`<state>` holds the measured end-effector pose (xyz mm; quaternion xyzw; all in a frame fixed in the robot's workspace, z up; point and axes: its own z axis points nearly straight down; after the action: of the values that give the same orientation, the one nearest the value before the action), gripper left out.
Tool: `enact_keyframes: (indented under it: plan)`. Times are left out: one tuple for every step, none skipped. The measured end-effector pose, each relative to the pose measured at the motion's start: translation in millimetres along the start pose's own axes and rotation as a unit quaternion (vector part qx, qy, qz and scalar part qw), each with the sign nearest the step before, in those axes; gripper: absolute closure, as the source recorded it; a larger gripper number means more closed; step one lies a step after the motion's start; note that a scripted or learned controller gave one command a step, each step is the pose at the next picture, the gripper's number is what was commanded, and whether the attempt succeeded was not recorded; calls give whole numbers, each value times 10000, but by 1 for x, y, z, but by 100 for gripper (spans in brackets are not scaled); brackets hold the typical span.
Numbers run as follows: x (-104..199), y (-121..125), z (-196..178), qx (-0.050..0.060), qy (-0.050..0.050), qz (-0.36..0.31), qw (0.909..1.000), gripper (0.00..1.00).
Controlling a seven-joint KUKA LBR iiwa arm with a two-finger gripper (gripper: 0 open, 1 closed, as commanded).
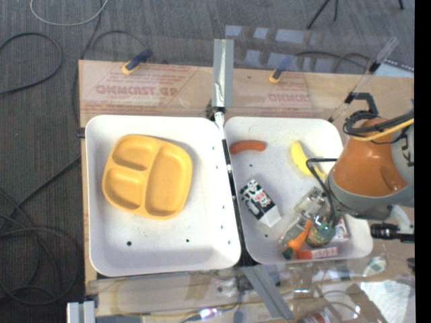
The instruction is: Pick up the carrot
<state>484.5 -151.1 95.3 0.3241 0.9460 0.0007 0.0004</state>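
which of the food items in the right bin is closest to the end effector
The carrot, lying right at the end effector near the bin's front edge; the sausage and banana lie farther back.

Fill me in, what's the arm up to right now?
The arm has reached in over the right bin, with the gripper down in the bin's near corner, right at the carrot. Whether it has a grip on the carrot is unclear from this angle. A sausage, a banana and a small carton lie apart from it in the same bin. The left bin holds a yellow plate.
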Motion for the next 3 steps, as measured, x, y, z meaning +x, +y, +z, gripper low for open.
enact_keyframes:
  plan:
    - [12, 23, 4, 0, -96, -2478, 9688, 0]
    - [13, 24, -5, -10, -79, -2478, 9688, 100]
    - [55, 70, -88, -1, 8, -2546, 9671, 100]
